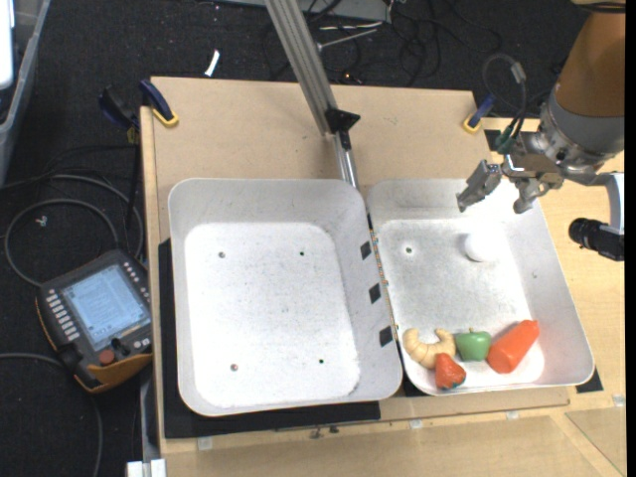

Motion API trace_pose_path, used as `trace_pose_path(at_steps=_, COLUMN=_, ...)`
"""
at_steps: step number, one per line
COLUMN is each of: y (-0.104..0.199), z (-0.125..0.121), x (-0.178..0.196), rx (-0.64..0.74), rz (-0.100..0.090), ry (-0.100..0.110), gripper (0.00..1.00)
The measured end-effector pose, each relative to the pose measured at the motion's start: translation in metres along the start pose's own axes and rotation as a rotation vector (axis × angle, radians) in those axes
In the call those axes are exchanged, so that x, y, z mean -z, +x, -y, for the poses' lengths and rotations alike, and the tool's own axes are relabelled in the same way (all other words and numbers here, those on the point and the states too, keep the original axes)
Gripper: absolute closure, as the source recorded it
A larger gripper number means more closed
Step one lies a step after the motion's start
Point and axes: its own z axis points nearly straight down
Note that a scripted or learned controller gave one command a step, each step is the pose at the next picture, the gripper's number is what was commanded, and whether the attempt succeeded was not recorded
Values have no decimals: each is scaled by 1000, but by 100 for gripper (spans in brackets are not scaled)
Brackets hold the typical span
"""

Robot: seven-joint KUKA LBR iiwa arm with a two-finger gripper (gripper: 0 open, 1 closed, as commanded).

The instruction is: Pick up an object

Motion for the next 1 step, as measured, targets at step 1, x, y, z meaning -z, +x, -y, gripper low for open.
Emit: trace_pose_path(at_steps=1, y=0, z=-1, x=3, rx=0, rz=1, ry=-5, gripper=0)
